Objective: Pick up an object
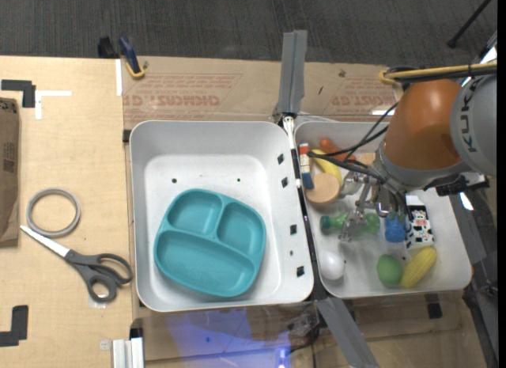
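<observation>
White bench edge nearest, then two bins side by side. Left bin (150, 161) holds a teal divided plate (210, 241), lying flat toward its near side. Right bin (447, 279) is cluttered: near edge has a white egg-like object (330, 264), a green ball (388, 270) and a yellow corn cob (418, 267), the last two touching. Behind them a blue item (394, 230), a black-and-white patterned toy (419, 227) and a small green piece (334, 221). Gripper (365, 218) hangs low over the middle of this bin, between green piece and blue item; finger spread unclear, cannot tell if it grips anything. Further back: tan round block (322, 189), yellow banana-like item (326, 166), orange bit (328, 146). Outside bins, left: scissors (83, 262), tape roll (53, 211). Farthest: cardboard sheet (198, 89).
</observation>
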Controlling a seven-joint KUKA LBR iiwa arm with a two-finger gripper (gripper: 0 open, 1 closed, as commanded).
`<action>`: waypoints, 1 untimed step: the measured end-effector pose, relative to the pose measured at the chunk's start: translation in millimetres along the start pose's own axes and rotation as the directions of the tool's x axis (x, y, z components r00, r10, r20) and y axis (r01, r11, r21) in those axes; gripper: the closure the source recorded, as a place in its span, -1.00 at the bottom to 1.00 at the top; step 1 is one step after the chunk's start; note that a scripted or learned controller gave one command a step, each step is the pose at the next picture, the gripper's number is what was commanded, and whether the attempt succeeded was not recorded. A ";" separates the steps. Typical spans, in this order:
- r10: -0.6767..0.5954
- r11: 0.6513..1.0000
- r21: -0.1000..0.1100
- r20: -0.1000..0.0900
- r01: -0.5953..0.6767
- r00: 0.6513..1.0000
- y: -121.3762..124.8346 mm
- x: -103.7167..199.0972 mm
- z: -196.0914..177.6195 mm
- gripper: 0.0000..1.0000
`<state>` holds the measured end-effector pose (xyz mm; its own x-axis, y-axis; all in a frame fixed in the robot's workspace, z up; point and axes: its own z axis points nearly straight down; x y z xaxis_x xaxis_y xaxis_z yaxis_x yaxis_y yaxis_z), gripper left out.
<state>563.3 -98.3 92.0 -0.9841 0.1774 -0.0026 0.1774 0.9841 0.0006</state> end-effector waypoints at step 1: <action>0.046 0.999 0.000 -0.001 -0.046 0.999 -4.4 23.5 -0.2 -1.00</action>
<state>539.4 -98.5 92.1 -0.9749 0.2228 -0.0013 0.2228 0.9749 0.0006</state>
